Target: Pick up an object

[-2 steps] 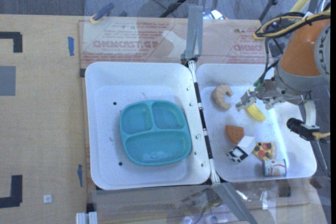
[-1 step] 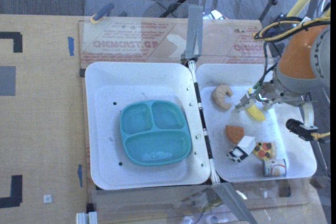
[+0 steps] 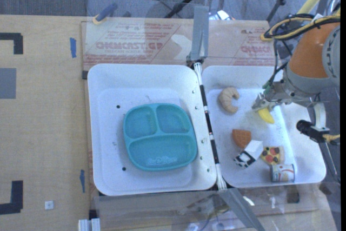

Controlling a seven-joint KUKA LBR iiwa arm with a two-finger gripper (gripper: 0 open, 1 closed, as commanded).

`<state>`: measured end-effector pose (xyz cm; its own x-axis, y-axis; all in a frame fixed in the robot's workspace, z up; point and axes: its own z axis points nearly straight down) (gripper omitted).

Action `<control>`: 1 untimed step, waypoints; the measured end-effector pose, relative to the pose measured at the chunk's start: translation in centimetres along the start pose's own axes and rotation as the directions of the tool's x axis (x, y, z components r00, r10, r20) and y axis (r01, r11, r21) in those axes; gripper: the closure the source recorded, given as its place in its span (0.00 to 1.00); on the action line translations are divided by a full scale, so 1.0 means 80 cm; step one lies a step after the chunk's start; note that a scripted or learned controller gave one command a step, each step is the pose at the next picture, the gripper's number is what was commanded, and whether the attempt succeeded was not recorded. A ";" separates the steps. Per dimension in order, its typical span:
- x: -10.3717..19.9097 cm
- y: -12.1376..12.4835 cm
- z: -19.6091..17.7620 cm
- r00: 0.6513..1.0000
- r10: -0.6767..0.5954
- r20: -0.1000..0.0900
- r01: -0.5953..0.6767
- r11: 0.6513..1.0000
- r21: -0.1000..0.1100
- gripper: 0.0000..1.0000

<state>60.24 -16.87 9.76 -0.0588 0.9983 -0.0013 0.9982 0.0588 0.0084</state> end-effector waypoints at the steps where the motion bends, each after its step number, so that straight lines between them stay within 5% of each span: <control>1: 0.036 0.038 -0.149 1.000 -0.003 0.000 0.003 1.000 0.005 1.00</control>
